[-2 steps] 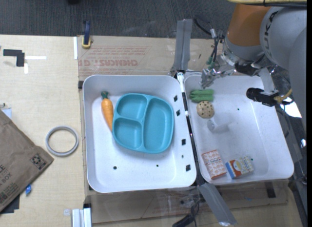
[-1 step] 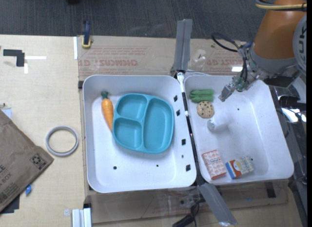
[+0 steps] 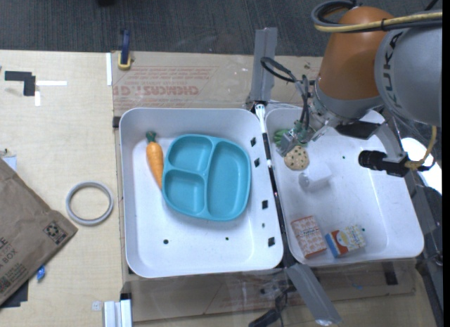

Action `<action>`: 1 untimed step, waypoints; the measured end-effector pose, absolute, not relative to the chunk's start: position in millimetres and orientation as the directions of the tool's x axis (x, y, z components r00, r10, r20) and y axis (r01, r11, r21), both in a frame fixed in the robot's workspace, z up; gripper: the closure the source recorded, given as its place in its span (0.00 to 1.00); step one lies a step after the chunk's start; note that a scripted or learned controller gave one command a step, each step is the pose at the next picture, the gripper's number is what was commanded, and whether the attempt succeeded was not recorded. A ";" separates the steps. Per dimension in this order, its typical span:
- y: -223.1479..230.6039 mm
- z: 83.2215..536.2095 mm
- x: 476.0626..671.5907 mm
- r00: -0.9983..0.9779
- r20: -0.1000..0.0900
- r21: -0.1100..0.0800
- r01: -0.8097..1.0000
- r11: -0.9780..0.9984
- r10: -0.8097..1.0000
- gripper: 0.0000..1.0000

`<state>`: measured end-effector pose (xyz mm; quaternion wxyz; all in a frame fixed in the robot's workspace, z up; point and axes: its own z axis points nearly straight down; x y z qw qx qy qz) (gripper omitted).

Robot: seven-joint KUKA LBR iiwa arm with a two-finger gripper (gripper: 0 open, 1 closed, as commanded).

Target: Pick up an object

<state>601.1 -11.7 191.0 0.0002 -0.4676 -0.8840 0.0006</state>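
The cookie (image 3: pixel 297 157) is hanging just under the claw (image 3: pixel 304 138) near the upper left corner of the right bin (image 3: pixel 394 248); whether the claw is pinching it, I cannot tell. It is looking like a light, stiff toy disc, best taken across its edges. Lower in that bin two small boxes (image 3: pixel 328 238) are lying side by side. The left bin (image 3: pixel 140 241) is holding a blue divided plate (image 3: pixel 208 176) with a carrot (image 3: pixel 155 161) just beside it.
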 end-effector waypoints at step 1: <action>-8.7 191.1 623.0 -0.182 -0.002 -0.001 0.983 0.182 0.983 1.00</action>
